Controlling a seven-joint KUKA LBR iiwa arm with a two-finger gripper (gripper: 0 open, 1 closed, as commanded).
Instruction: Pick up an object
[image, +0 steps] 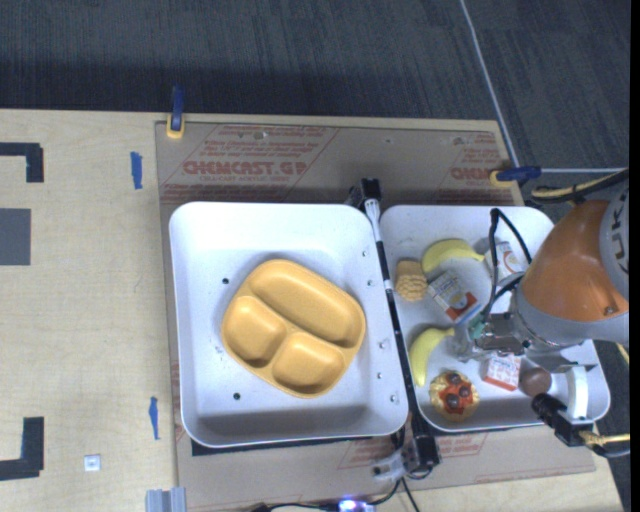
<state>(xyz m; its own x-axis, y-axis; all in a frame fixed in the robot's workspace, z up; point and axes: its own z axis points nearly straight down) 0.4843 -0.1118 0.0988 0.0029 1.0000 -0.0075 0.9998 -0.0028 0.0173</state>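
Observation:
The right bin holds several small objects. A yellow banana-shaped piece lies at the back, with a tan corn-like piece and a small printed packet next to it. Another yellow piece lies mid-bin, and a round red and orange item sits at the front. A red and white packet and a brown lump lie to the right. My gripper hangs low over the middle of this bin, between the yellow piece and the red and white packet. The arm's orange band hides what lies behind it.
The left bin carries a yellow three-section plate in its middle. A black divider strip runs between the two bins. Cables trail over the right bin's back. Cardboard lies beneath the bins on a wooden bench.

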